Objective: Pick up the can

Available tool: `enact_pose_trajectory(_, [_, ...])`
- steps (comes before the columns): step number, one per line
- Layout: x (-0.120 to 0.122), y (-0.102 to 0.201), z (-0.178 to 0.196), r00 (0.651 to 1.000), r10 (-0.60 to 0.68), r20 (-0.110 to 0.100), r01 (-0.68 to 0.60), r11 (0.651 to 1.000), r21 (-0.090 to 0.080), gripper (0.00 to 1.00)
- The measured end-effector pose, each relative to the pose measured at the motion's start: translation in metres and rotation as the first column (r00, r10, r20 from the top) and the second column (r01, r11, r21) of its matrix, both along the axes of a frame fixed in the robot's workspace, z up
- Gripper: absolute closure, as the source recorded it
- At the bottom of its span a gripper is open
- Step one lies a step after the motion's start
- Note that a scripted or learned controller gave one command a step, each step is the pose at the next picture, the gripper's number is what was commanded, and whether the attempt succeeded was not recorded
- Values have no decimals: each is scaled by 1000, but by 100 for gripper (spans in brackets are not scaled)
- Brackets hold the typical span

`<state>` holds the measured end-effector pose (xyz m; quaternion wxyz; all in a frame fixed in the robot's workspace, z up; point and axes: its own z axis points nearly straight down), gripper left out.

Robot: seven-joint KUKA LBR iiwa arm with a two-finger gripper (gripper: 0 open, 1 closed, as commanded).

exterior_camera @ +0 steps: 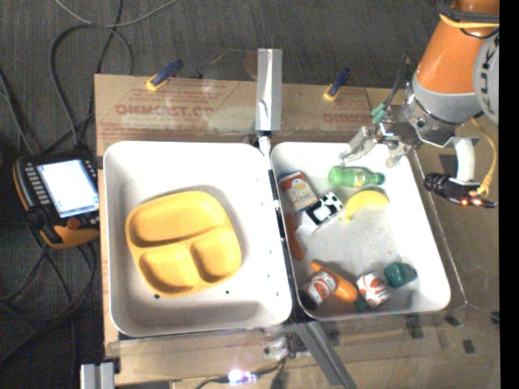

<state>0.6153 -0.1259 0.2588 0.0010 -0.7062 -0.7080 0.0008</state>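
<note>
An orange-labelled can (298, 190) lies in the upper left of the right bin (430, 241). Two smaller red-and-white cans (321, 288) (374, 289) lie near that bin's front edge. My gripper (376, 147) hangs over the bin's back edge, above and behind a green bottle (355, 175). It is open, its fingers spread with nothing between them. It is well to the right of the orange-labelled can and far from the front cans.
A yellow banana (366, 201), a black-and-white cube (327, 207), a carrot (339, 283) and a dark green object (400, 275) share the right bin. A yellow divided tray (185, 240) sits in the left bin (122, 168). A handheld pendant (61, 191) lies left of the bench.
</note>
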Motion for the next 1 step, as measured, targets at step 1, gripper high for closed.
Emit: enact_pose_trajectory(1, [-36,-1,-127,996,-88,1,88,996,0,0])
